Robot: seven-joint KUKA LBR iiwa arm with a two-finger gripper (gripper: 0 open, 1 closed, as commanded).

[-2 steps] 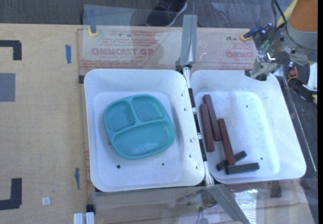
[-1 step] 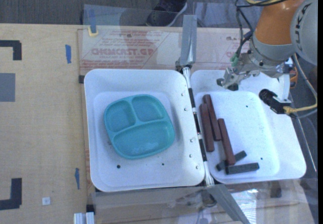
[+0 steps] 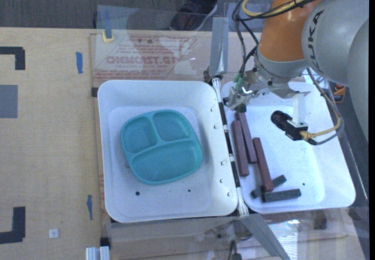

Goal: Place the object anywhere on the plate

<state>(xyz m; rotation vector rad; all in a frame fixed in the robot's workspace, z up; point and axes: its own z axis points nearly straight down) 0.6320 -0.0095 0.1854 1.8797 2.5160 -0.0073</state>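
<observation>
Seemingly the object is one of the brown sticks [image 3: 241, 143] lying lengthwise in the right bin [image 3: 335, 193], close to the divider. The gripper [image 3: 237, 99] sits at their far ends; whether it is spread or closed on anything I cannot tell. A good pick would take one stick alone, lift it over the divider, and carry it left to the teal plate [image 3: 161, 146] in the left bin [image 3: 117, 101].

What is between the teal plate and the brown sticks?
In the camera view: bare bin floor, then the two bins' touching white rims, between teal divided plate and brown sticks.
</observation>
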